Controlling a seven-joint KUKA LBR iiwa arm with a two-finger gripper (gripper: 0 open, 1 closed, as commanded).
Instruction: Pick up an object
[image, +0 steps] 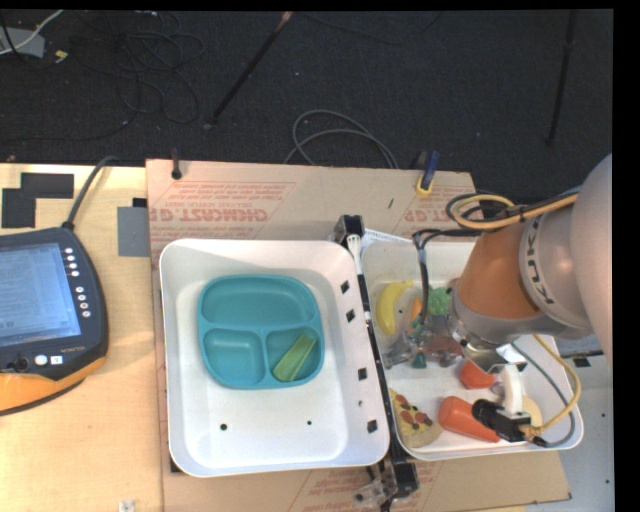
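My gripper (408, 348) reaches down into the right bin (572, 428), low among the toys near the bin's left wall. Just above it lies a yellow banana-like toy (392, 305), and a small green toy (438, 300) sits right of that. An orange carrot (466, 416) rests at the bin's front, with a pizza-slice toy (412, 416) to its left. A red-orange piece (476, 375) peeks out under the wrist. The grey arm with its orange band (500, 275) hides the middle and back of that bin.
The left bin (190, 400) holds a teal divided plate (250, 305) with a green piece (295, 357) in its lower right compartment. A tablet (40, 305) lies at the far left of the bench. Cables loop behind the bins.
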